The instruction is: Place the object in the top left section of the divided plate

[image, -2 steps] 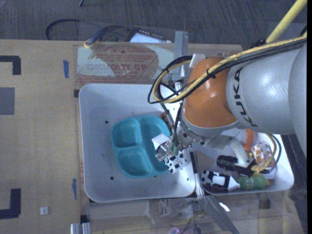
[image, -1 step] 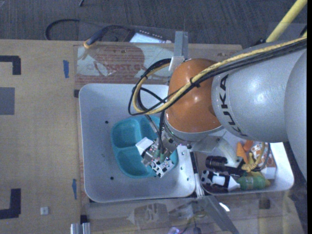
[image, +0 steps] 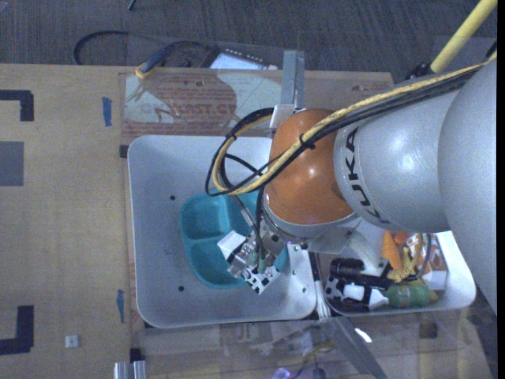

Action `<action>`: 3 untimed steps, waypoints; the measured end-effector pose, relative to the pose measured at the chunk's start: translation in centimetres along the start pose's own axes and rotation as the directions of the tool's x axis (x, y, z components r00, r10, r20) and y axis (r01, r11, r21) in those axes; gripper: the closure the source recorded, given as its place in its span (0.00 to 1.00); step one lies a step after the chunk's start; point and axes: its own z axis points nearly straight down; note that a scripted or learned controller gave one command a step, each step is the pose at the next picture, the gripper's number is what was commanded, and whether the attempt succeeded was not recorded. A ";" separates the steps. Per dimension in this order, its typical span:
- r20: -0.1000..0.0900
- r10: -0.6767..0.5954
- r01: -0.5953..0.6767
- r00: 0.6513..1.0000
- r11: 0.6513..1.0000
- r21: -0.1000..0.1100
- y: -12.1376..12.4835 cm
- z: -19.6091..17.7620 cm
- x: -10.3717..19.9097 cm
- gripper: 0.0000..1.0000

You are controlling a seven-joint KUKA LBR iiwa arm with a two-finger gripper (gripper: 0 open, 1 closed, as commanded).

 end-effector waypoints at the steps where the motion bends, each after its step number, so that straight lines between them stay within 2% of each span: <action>1: 0.001 0.002 -0.002 1.000 1.000 -0.003 0.1 -1.0 -0.1 1.00; 2: 0.000 -0.058 0.058 0.998 0.998 0.000 0.5 2.2 0.4 1.00; 3: 0.002 0.006 -0.006 1.000 1.000 -0.002 1.1 -2.7 0.9 1.00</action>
